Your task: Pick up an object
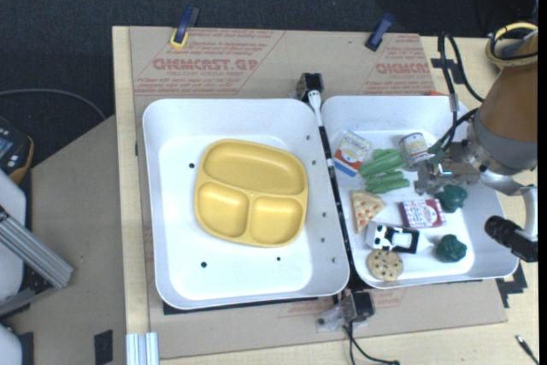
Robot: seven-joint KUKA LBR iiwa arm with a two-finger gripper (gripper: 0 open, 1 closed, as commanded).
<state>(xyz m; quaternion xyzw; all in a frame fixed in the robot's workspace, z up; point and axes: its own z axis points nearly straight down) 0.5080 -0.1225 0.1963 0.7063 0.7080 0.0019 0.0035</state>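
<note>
Your gripper (432, 177) hovers over right bin (385, 108) — green beans (384, 169) lie at its nine o'clock, long axis nine-to-three; finger spread — cannot tell.

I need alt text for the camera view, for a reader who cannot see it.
A grey robot arm reaches from the right, its tool over the right bin of small toy foods. The left bin holds a yellow divided plate.
</note>
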